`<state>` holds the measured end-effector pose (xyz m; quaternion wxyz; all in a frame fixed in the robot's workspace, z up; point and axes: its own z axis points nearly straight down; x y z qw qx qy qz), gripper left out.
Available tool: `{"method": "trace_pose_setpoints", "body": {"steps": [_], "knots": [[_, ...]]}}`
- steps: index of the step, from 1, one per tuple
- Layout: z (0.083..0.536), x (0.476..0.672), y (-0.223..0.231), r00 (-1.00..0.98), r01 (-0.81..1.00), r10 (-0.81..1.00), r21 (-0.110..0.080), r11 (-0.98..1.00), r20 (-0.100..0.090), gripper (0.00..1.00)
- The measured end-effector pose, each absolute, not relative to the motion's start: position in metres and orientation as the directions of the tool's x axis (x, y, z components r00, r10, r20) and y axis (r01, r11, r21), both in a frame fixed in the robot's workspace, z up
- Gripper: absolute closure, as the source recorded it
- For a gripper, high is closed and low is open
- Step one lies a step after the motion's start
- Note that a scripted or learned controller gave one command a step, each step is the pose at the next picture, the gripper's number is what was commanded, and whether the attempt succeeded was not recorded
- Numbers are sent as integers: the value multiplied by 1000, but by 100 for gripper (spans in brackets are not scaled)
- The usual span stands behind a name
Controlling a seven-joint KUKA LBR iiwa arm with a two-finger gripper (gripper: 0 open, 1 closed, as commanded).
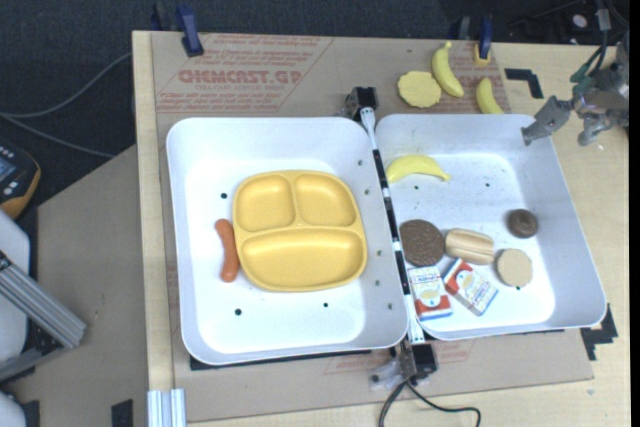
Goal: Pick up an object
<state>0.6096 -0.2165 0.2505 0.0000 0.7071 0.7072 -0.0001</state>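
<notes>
1. The metal two-finger gripper [566, 118] sits at the far right, over the upper right corner of the right shallow white bin [560, 215]; its two prongs are spread apart with nothing between them.
2. In that bin, a yellow plastic banana [416, 169] lies near the upper left, close to the divider between the bins.
3. Lower down sit a dark brown round patty [422, 241], a tan bun-shaped roll [469, 244] just beside it, a small brown round piece [521, 223] and a pale beige round disc [514, 267] (all well apart from the gripper).
4. Two small red-and-white printed cartons [427, 291] and [472, 287] lie side by side at the bin's lower edge.
5. The left shallow white bin [200, 165] holds a yellow three-compartment plastic plate [298, 229], with an orange toy sausage [228, 249] lying just beside its left edge.
6. On the cardboard-coloured bench board [240, 75] behind the right bin rest a yellow crinkled round piece [419, 89] and two more yellow bananas [447, 70] and [487, 96].
</notes>
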Motion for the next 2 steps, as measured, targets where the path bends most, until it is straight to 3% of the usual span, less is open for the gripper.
{"method": "trace_pose_setpoints", "body": {"steps": [1,2], "knots": [[83,531,-217,1,1000,1000,-15,-1,11,0],[85,598,-150,-9,1000,1000,6,9,2,0]]}}
